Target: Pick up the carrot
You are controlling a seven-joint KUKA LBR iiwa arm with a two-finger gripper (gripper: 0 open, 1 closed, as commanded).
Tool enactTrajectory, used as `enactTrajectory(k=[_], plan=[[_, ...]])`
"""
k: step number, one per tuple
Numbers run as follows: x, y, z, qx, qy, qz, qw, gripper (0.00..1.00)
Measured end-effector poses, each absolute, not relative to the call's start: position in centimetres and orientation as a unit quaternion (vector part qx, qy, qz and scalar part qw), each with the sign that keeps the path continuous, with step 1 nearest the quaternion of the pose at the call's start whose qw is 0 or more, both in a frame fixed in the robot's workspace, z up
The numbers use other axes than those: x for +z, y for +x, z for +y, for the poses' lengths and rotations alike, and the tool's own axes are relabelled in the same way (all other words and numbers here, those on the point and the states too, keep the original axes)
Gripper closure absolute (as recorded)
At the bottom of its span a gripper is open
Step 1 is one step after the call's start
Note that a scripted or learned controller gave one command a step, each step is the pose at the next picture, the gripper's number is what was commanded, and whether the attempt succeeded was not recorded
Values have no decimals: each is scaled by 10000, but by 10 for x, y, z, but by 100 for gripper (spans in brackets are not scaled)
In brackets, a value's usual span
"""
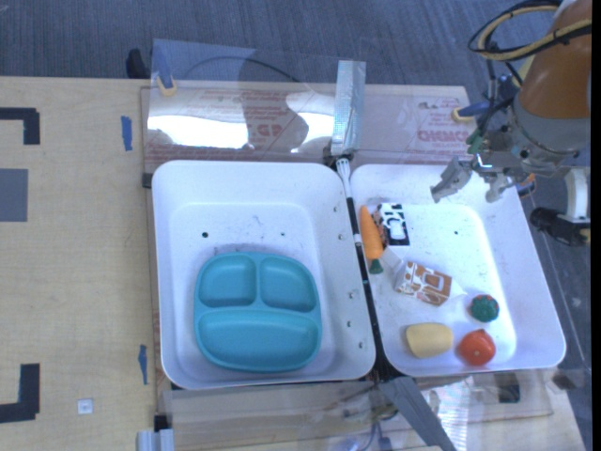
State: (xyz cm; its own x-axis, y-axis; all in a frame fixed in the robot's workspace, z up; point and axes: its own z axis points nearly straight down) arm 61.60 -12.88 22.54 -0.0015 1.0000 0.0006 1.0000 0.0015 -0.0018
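- End effector point(469, 184): 1, over the far right corner of the right bin point(535, 280), two fingers spread apart, nothing between them.
- Arm point(559, 83): 1, comes in from the right, orange band above the wrist.
- Carrot point(372, 236): 1, orange with a green tip at its near end, lying along the left wall of the right bin, well apart from the end effector, to its left and nearer.
- Black-and-white packet point(392, 224): 1, just right of the carrot.
- Brown-and-white wrapped item point(423, 283): 1, mid-bin.
- Yellow piece point(428, 339): 1, near side.
- Red tomato-like piece point(477, 347): 1, right of the yellow one.
- Small green ball point(484, 308): 1, just beyond the red piece.
- Left bin point(178, 195): 1, holds 1 teal tray point(255, 310) with three compartments.
- Tabletop point(75, 252): 2 white bins side by side.
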Motion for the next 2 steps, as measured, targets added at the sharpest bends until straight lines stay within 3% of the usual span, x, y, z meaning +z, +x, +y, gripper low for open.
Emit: enactTrajectory(k=[1,2], plan=[[237,617,-128,-7,-7060,-7082,-10,100],[278,639,-69,-23,-7453,-6668,-17,100]])
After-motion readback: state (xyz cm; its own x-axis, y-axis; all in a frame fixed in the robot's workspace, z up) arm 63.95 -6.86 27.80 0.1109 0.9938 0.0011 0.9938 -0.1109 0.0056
